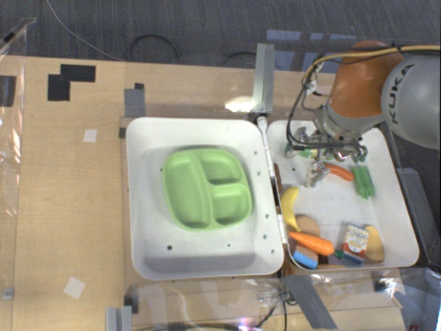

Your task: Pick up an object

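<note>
Wooden bench (62,212) under dark carpet (172,12) bears two bins; hand (318,174) state unclear.

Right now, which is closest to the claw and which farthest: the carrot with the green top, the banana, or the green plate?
1. Carrot with green top, just beside the claw.
2. Banana, lower left.
3. Green plate, in the other bin.
</note>
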Motion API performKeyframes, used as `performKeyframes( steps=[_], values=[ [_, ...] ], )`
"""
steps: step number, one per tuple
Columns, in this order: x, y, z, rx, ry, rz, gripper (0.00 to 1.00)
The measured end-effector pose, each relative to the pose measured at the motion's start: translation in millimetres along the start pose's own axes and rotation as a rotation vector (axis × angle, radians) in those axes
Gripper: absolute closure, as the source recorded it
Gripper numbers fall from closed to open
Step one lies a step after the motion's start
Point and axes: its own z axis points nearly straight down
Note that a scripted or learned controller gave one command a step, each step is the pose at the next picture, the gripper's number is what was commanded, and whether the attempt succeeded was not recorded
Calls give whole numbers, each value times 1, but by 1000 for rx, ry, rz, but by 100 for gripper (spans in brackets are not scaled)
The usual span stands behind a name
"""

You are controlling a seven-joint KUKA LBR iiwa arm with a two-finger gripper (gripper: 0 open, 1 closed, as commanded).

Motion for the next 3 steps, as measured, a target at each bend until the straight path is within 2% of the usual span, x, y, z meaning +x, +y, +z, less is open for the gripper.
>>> performKeyframes(
  steps=[1,2,3],
  values=[
    [-9,1,-16,9,-40,-2,100],
    [1,-23,-202,4,-44,209,100],
    [36,-67,-97,1,-27,-90,100]
  ],
)
